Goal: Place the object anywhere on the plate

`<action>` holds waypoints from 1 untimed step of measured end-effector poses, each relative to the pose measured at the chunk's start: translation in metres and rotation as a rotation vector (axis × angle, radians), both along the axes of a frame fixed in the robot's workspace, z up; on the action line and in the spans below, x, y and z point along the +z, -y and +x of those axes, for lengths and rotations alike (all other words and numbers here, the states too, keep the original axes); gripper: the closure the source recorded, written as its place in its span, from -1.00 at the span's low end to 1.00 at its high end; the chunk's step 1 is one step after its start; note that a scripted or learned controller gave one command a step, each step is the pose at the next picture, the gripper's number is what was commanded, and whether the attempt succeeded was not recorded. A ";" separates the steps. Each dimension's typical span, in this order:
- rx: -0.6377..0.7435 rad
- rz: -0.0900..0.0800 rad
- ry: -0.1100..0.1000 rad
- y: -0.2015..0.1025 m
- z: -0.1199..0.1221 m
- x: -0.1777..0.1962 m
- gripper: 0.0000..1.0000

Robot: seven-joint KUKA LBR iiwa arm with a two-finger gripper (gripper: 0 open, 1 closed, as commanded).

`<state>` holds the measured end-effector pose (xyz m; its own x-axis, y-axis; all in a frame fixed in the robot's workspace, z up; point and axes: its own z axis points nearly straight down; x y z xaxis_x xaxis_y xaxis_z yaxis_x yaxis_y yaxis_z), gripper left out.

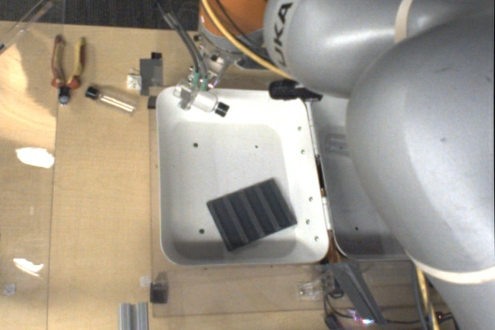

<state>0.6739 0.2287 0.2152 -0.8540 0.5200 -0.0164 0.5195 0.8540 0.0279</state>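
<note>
Camera view, dark ridged block (pixel 251 213) in left bin (pixel 174 243), well apart from pincer (pixel 199 98), grip state unclear

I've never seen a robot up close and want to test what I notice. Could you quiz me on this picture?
1. True or false: the dark ridged slab lies inside the white bin on the view's left.
2. Where does the gripper hang?
A. At that bin's far left corner
B. Directly over the slab
C. Above the floor
3. Fill in: the red-handled pliers lie on the wooden bench, to the view's ____ of the bin.

Key: 1 true; 2 A; 3 left.
</note>
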 end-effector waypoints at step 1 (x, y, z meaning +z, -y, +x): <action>0.000 0.004 0.007 -0.001 0.001 0.012 1.00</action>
